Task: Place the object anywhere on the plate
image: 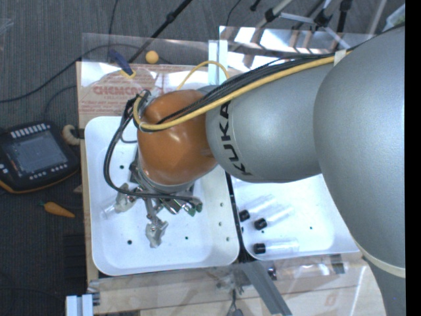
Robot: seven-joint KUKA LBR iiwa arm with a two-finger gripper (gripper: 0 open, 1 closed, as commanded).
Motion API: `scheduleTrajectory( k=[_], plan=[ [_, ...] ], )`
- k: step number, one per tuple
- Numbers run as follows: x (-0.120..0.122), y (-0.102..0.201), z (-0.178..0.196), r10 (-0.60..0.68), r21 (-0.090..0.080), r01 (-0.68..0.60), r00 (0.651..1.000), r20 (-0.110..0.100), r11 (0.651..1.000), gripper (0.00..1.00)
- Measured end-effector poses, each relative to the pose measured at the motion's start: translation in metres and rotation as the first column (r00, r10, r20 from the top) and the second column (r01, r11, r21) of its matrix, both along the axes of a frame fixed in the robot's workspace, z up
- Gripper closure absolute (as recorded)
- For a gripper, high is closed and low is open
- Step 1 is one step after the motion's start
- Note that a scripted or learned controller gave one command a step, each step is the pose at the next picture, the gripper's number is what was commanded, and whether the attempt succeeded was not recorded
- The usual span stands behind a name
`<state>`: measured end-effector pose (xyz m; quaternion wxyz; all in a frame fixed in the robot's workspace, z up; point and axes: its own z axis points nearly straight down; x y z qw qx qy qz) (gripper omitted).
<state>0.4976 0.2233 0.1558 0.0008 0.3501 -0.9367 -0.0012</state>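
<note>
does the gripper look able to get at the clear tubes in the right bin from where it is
Probably yes, after a sideways move. The gripper hangs over the left bin, while the clear tubes lie uncovered in the right bin. Just the low bin walls lie between them.

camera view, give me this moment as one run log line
arm: over left bin | gripper: low, near bin floor | right bin: clear tubes | plate: not identified

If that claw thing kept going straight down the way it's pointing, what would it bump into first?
Most likely the bare white floor of the left bin. The gripper points down into that bin and nothing appears to lie under its tip, though its height above the floor is hard to judge from this slanted view.
</note>
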Motion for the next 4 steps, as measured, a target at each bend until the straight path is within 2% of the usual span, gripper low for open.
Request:
scheduleTrajectory(
  k=[1, 2, 3, 4],
  plan=[
    [0.012, 0.001, -0.067, -0.638, 0.005, 0.638, 0.770, 0.002, 0.770, 0.00],
    [0.014, 0.014, -0.066, -0.938, 0.009, 0.938, 0.345, 0.000, 0.345, 0.00],
    [0.014, 0.014, -0.056, -0.939, 0.011, 0.939, 0.345, 0.001, 0.345, 1.00],
    [0.062, 0.009, 0.080, -0.741, -0.002, 0.741, 0.672, 0.005, 0.672, 1.00]
  ],
)
